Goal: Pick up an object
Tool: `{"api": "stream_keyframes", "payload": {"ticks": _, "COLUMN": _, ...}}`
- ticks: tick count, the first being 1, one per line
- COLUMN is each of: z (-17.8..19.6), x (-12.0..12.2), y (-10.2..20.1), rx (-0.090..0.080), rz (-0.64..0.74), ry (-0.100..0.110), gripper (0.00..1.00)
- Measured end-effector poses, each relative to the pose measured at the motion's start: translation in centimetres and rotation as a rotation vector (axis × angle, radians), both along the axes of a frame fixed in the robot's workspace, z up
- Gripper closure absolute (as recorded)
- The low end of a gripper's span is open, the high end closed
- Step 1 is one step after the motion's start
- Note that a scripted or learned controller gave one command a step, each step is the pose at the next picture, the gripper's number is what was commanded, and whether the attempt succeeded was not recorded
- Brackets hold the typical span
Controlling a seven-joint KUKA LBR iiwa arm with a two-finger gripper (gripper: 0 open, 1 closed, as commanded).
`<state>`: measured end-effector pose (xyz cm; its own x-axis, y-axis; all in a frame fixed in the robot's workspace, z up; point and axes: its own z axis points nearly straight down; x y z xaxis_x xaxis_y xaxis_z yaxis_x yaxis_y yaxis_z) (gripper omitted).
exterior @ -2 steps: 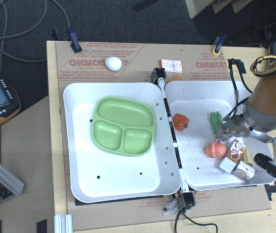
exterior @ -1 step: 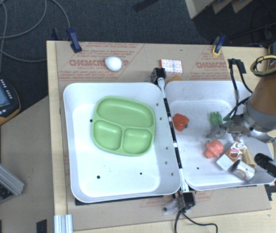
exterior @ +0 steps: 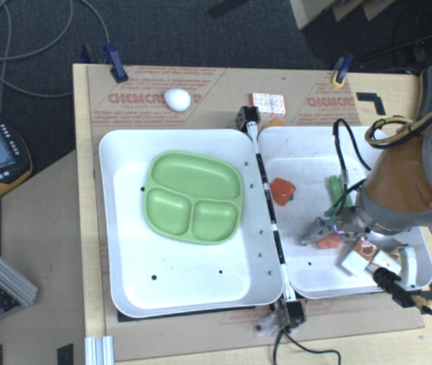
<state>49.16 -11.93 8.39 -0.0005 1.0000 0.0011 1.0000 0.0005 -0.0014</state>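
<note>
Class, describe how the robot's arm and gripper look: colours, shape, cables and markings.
The arm is a thick rounded cylinder with a broad orange band and grey casing beyond it. A black cable loops beside it. The gripper is small, grey and metallic. No markings are legible.

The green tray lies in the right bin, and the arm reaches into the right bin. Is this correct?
Not quite. The camera view shows the green tray in the left bin, not the right one. The arm does reach into the right bin.
</note>
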Motion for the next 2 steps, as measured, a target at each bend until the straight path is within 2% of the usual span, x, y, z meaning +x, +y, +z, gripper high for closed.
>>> {"api": "stream_keyframes", "payload": {"ticks": 1, "z": 1.1, "x": 0.1, "y": -0.1, "rx": -0.002, "rz": -0.002, "ry": -0.004, "gripper": 1.00}}
{"api": "stream_keyframes", "payload": {"ticks": 2, "z": 10.1, "x": 5.5, "y": 8.1, "rx": 0.000, "rz": 0.001, "ry": -0.003, "gripper": 1.00}}
